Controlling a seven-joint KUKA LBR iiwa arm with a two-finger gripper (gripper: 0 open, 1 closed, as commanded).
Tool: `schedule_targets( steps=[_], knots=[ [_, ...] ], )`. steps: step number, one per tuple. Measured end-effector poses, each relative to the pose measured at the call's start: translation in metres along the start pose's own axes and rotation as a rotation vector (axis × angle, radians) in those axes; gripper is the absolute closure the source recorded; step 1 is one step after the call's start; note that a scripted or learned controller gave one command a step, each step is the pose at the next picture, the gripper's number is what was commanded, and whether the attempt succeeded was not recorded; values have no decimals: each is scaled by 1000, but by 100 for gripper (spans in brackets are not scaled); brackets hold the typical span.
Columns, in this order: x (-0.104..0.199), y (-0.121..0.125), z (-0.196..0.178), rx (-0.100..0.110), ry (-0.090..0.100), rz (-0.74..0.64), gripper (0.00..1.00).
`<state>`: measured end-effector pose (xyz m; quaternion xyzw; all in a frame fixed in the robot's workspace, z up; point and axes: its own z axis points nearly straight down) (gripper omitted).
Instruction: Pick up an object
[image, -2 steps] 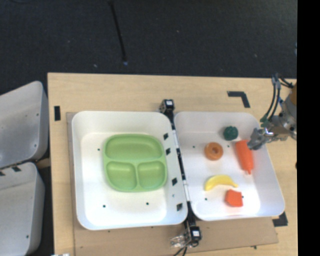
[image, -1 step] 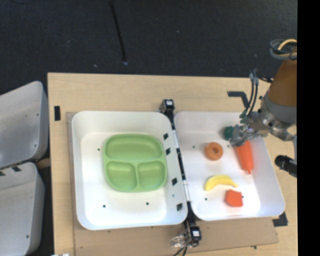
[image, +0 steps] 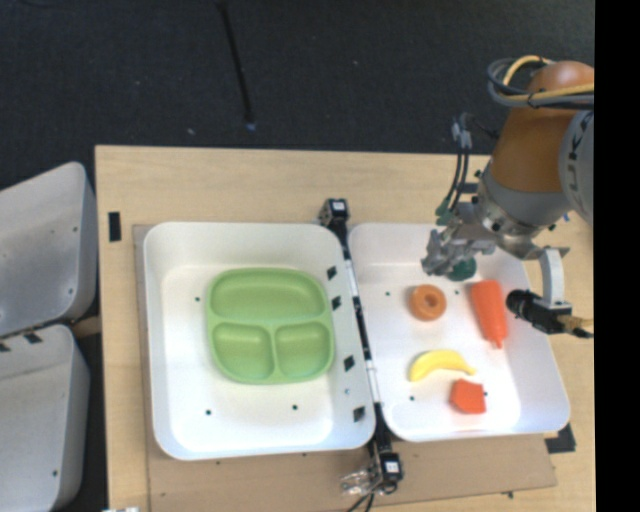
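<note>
Two white bins are seen side by side on the wooden worktop. The left bin is occupied by a green divided plate, lying flat around its middle.

The right bin is occupied by four items:
- an orange doughnut-shaped ring, near the bin's centre
- a carrot, just right of the ring, laid lengthwise far-to-near
- a yellow banana, nearer than the ring, curved side up
- a red-orange chunk, just beside the banana's right end (exact contact cannot be told)

The arm is seen reaching in from the right, over the far part of the right bin. The claw is positioned above the bin floor, just far-right of the ring and left of the carrot's far tip. Something dark teal is visible at the tips, but it cannot be told whether that is claw hardware or an object. The state of the claw cannot be told from this angle. None of the four items is seen between the tips; all are resting on the bin floor.
</note>
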<state>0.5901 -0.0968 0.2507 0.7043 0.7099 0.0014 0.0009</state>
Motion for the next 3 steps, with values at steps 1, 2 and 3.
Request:
schedule_targets(
  steps=[1, 2, 3],
  knots=[
    [53, 27, -4, 0, 0, 1, 100],
    [103, 44, 10, 1, -1, 2, 100],
    [154, 58, 19, 1, -1, 2, 100]
  ],
)
